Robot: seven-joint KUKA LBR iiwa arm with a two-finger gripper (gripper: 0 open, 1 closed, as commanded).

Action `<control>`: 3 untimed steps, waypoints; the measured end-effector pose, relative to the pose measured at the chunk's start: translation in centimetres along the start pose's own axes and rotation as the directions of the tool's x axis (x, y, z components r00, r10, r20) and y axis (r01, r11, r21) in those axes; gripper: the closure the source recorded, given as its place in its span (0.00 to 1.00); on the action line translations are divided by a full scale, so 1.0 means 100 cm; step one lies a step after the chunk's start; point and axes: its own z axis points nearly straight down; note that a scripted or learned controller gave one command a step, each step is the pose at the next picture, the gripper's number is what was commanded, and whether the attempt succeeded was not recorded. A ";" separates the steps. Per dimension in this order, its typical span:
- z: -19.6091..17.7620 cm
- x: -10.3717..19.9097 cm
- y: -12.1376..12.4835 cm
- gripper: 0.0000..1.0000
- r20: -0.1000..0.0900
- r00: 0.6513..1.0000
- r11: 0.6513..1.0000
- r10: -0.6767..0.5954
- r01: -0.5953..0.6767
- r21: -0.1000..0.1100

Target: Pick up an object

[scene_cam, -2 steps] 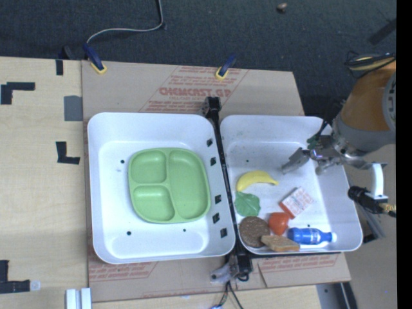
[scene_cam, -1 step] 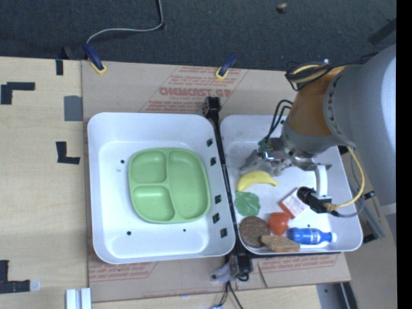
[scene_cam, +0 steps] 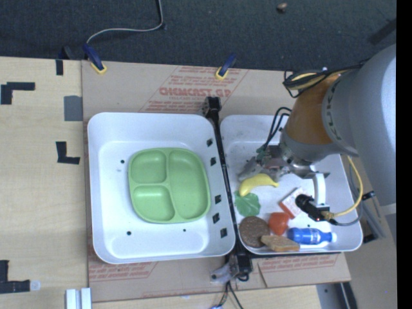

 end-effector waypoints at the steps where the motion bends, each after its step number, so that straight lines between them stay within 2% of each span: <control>1: -0.009 0.000 0.000 1.00 -0.001 1.000 1.000 0.000 0.000 0.001; 2: -0.009 0.000 0.000 0.00 -0.001 1.000 1.000 -0.001 0.001 0.001; 3: 0.004 -0.051 -0.086 0.00 0.003 1.000 1.000 0.003 -0.003 -0.007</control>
